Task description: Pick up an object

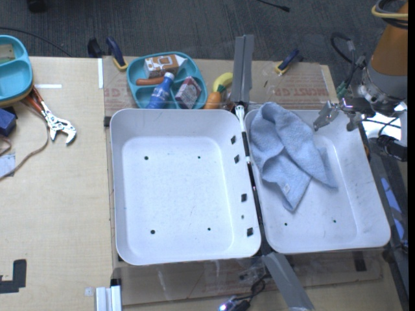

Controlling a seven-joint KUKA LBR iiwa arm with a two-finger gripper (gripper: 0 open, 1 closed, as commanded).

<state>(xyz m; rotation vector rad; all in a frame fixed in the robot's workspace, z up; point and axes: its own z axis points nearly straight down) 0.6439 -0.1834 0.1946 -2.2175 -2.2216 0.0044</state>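
Grey arm with orange band [391,50] enters top right, two-finger gripper [340,116] hanging over the back right corner of the right white plastic bin [363,219], fingers spread apart, nothing between them. Crumpled light blue cloth towel [285,151] lies in that bin's left half, near the gripper, apart. Left white bin [175,186] beside it on the wooden desk [52,193]; teal tray of small items [165,80] behind, silver wrench [57,125] far left, grey carpet floor [162,11] beyond

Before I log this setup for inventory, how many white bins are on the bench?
2. The left bin sits mid-bench; the right bin lies beside it, with a blue towel inside. Nothing seems hidden.
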